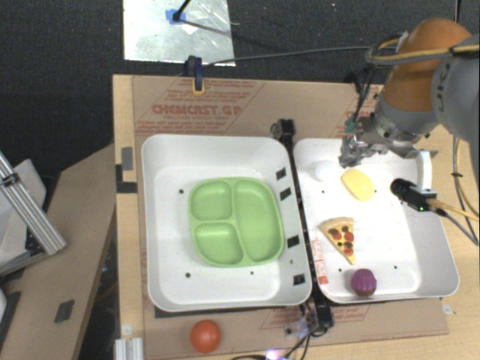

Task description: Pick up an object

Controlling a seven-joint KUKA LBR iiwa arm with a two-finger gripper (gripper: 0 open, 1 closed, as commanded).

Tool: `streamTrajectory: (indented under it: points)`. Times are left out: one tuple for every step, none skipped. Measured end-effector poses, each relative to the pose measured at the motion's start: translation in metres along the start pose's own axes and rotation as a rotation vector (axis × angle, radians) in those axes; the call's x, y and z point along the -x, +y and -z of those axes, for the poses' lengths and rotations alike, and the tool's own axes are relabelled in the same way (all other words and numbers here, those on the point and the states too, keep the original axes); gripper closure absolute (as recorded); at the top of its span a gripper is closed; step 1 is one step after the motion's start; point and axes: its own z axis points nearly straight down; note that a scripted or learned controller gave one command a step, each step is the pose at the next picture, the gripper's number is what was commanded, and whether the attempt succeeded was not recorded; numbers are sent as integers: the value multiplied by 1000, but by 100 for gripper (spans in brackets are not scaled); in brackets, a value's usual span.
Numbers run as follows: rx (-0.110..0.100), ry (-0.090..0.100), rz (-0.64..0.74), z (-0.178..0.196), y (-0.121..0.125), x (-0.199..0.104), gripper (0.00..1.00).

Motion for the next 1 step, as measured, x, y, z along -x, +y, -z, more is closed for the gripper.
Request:
streamTrajectory:
  points:
    - [2,-1,1,57,11,-5,100]
